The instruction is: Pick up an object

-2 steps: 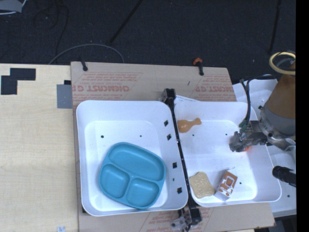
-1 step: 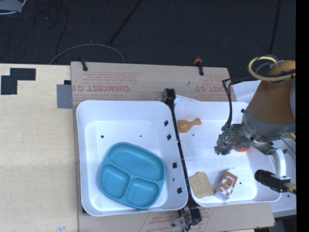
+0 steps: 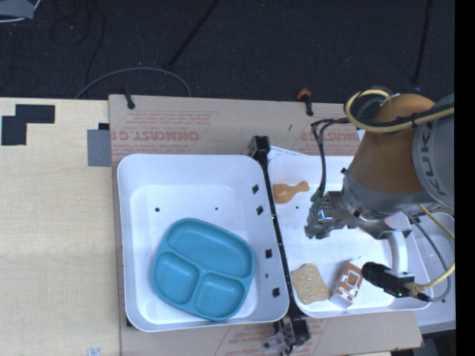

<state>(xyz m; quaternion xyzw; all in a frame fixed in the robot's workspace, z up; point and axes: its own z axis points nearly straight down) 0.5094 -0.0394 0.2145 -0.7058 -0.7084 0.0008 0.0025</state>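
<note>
The claw (image 3: 320, 225) hangs low over the right bin (image 3: 297, 170), near the middle of that bin's floor, at the end of the grey arm (image 3: 393, 162) that reaches in from the right. Its tip is dark and small against the white, and I cannot tell whether it is released or clenched — nothing can be made out in its grip. The nearest candidate is a small orange piece (image 3: 288, 191), lying up and to the left of the claw, close to the black divider (image 3: 269, 221) between the bins; its long axis runs roughly left to right, with a narrow end pointing right towards the claw. A tan, sponge-like block (image 3: 310, 284) lies below the claw near the bin's front edge, and just beside it to the right sits a small orange-and-white box (image 3: 346, 284), tilted. The left bin (image 3: 133, 199) holds a blue divided tray (image 3: 202, 268), well apart from the claw and across the divider. By my judgement the orange piece asks the shortest move, yet it leaves little room on its left — the tan block has more open floor around it.
</note>
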